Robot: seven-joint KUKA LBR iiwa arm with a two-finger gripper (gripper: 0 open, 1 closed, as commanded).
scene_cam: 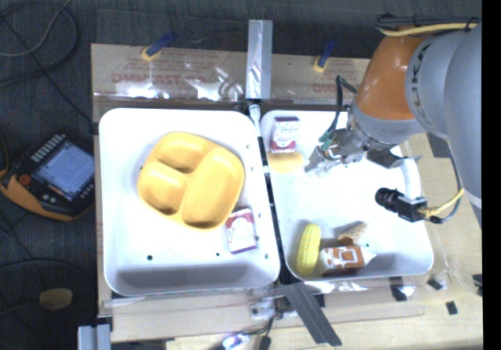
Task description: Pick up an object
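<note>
Gripper is seen low in the right bin, just beside the small carton at the bin's top-left corner; open/closed can't be told. Risk: carton gets nudged vs. wall, not grasped.

Dark grey carpet floor; black cable; handheld pendant left.

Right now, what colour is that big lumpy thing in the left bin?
Yellow lumpy thing, clearest in the camera view.

Right bin: a small carton at the back-left, a corn cob touching a brown packet in front.
</note>
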